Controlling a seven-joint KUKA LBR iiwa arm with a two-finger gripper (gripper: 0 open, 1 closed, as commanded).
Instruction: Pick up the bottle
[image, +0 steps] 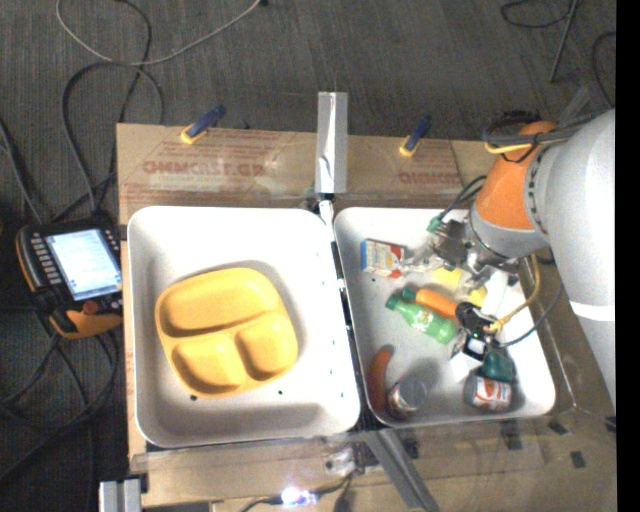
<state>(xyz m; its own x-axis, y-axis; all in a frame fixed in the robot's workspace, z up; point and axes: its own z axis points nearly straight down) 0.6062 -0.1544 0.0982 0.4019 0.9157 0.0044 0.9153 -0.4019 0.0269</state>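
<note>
Near edge, right bin (545, 395): a can (405, 397) lies on its side at the front wall, a brown sausage-shaped piece (379, 368) just left of it, and a second can (491, 390) with a red and white label towards the front right corner.
Near edge, left bin (140, 400): a yellow divided tray (228, 327) sits in the middle, its three compartments facing up.
Bottle (424, 314): green, lying on its side in the middle of the right bin, cap end towards the left, an orange carrot-like piece (436, 298) touching its far side.
Gripper (452, 250): low over the far part of the right bin, just beyond the bottle and beside a small white and red carton (380, 256); I cannot tell how its fingers stand, and nothing shows between them.
Arm (510, 195): orange band above the wrist, grey body entering from the right.
Left of the bench: a handheld pendant (75, 262) with a lit screen.
Far side: cardboard sheet (220, 170) with two blue clamps (203, 123) along its far edge.
</note>
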